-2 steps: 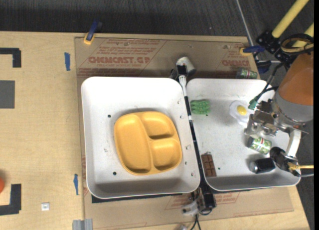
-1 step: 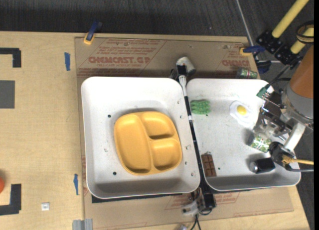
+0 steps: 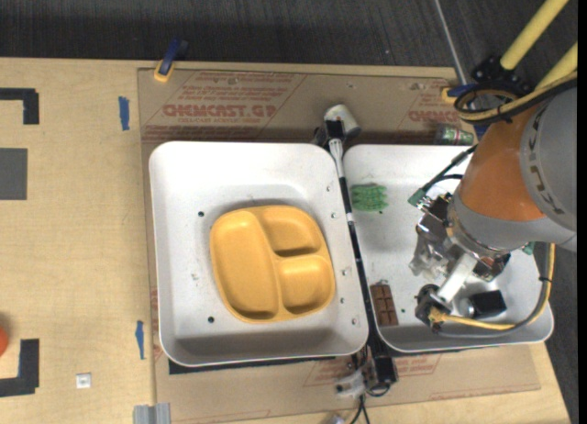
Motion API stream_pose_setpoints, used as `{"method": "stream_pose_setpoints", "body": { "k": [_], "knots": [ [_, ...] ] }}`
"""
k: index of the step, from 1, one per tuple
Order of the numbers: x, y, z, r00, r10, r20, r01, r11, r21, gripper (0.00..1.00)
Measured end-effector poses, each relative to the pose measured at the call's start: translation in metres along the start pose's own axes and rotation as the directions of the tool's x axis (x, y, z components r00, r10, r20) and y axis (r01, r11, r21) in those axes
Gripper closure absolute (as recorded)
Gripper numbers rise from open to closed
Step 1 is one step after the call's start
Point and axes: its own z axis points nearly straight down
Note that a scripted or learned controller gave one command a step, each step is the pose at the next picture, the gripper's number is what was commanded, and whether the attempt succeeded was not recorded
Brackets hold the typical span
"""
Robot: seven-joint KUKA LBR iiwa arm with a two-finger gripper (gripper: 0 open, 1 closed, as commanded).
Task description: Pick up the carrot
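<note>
**Gripper.** The grey metal gripper hangs low inside the shallow white plastic right bin, beneath the arm's orange band. From this angle I cannot tell whether it is released, clenched or grasping anything.

**Task item.** The carrot's position cannot be fixed. I judge it most likely hidden under the wrist, close beneath the gripper.

**Step in hand (judgement).** This appears to be the approach to the grasp. To do it well, the gripper should:
- centre on the carrot's narrow width
- sit square to its length
- stay clear of the bin wall
- close only once it is fully down

The lift should then be checked for a true hold.

**Count, outward from the gripper.**
- One brown segmented chocolate-bar piece, near the gripper, below and to its left in the view.
- One green leafy toy piece, near the gripper, above and to its left.
- One yellow three-compartment plastic plate, well apart to the left of the gripper, lying in the left bin.
- Two bins in total.
- One reddish-orange patch, farthest from the gripper and cut off by the view's left edge. It cannot be identified.
</note>
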Motion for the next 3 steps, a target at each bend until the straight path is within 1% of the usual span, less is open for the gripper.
{"method": "stream_pose_setpoints", "body": {
  "k": [1,2,3],
  "knots": [
    [0.014,-0.011,-0.059,0.961,0.276,-0.002,-0.276,0.961,-0.004,1.0],
    [0.034,-0.029,-0.065,0.923,0.385,-0.002,-0.385,0.923,-0.003,1.0],
    [0.048,-0.041,-0.087,0.85,0.527,-0.003,-0.527,0.85,-0.002,1.0]
  ]
}}
